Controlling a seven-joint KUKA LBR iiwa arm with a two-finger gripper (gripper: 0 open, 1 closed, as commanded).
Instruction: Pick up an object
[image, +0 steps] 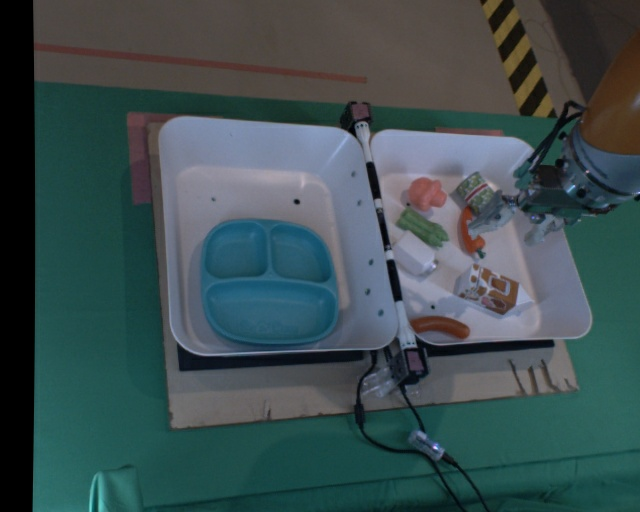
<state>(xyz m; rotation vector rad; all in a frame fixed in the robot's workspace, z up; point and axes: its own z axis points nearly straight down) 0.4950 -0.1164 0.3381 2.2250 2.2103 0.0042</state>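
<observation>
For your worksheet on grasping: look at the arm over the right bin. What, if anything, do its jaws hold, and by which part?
It cannot be told. The gripper hangs just above the red curved piece, too small and blurred to show any hold.

Two white bins: the left bin (262, 140) holds one blue divided plate (268, 282). The right bin (560, 290), next to it, holds seven toys: two sausages (440, 326) (467, 231), one green pod (423, 226), one pink piece (427, 192), one can (470, 187), one white bottle (414, 257), one carton (491, 290).

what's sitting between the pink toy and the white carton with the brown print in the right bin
In the camera view, the green pea pod and a small white block lie between the pink toy and the carton.
</observation>
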